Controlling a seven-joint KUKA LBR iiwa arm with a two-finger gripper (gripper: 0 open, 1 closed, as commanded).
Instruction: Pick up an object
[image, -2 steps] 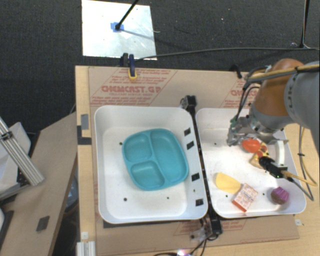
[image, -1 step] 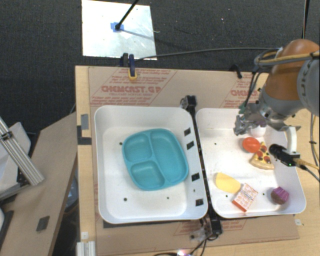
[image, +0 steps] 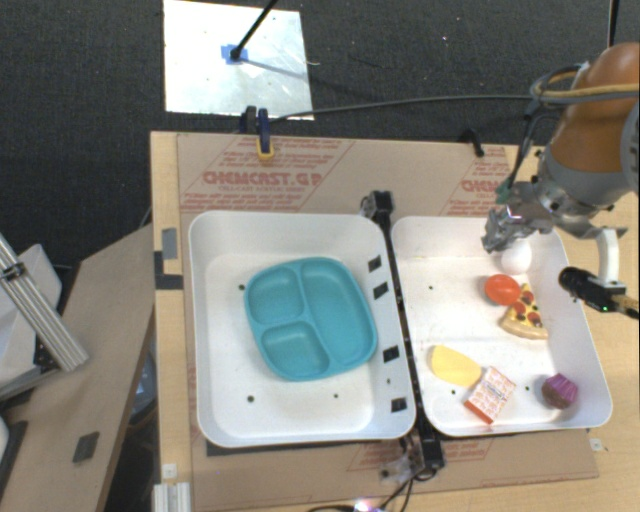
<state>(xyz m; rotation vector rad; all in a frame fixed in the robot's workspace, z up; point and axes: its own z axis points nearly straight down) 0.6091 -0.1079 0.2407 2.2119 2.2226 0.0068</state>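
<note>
The right white bin holds several small toys: a white egg-like object, an orange-red ball, a pizza slice, a yellow piece, a pink-and-white packet and a purple object. My gripper hangs low over the far right part of this bin, right beside the white object and just above the orange-red ball. Nothing shows between its tips.
The left white bin holds a teal divided plate. Black clips line the seam between the bins. The arm with its orange band comes in from the upper right. A clamp stands at the bench's back edge.
</note>
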